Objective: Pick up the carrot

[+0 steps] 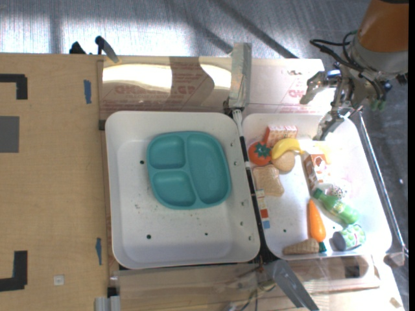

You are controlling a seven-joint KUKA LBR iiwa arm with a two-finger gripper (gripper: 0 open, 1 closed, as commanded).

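The carrot is a small orange cone with a green top. It lies in the right bin, towards the front, pointing at the front edge. It rests between a green bottle and the bin's bare middle. My gripper hangs over the right bin's far edge, well behind the carrot and apart from it. Its two fingers are spread open with nothing between them.
Also in the right bin are a tomato, a banana, a small orange box, a bread piece, a carton, a green can and a cone. The left bin holds a teal divided plate.
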